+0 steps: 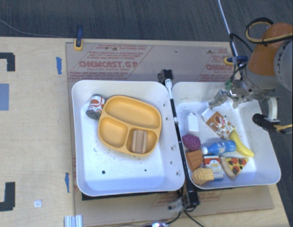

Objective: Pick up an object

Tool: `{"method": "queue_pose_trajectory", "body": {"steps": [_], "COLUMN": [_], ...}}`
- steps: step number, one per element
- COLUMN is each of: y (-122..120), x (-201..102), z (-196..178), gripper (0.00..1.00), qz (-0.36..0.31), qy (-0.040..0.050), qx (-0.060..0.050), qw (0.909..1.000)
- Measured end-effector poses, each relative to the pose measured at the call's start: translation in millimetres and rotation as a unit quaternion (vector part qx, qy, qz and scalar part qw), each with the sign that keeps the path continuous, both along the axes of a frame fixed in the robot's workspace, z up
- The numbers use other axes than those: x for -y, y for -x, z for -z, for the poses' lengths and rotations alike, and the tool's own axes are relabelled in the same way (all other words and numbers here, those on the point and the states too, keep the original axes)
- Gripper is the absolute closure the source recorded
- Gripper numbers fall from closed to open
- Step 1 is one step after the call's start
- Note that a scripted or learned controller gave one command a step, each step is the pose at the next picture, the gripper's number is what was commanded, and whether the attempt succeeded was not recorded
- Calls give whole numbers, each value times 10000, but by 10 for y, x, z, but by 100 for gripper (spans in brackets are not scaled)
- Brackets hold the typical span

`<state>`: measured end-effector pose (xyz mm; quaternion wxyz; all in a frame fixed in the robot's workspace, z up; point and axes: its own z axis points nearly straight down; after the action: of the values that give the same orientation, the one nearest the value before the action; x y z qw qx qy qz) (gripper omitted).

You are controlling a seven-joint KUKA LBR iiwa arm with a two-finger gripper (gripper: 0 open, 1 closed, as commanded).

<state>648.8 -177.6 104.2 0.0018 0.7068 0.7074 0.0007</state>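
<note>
My gripper (228,101) hovers over the far part of the right bin (271,174), its fingers spread open with nothing between them. Just below it lies a white and orange snack packet (219,124). Nearby in the same bin are a small white block (192,123), a yellow banana (243,144), purple grapes (191,141), a blue bottle (221,148), a brown cracker (194,159), a pizza slice (234,165), a small red and white box (213,163) and a corn cob (203,175).
The left bin (84,174) holds a yellow divided plate (129,112) with a tan block (139,141) in one compartment, and a soda can (94,106) at its far left. A black clamp (165,75) sits on the ridge between the bins.
</note>
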Motion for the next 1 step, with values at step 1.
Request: {"method": "queue_pose_trajectory", "body": {"steps": [1], "y": [735], "x": [181], "z": [151], "gripper": [0], "qz": [3], "qy": [12], "qx": [26], "qw": [10000]}}
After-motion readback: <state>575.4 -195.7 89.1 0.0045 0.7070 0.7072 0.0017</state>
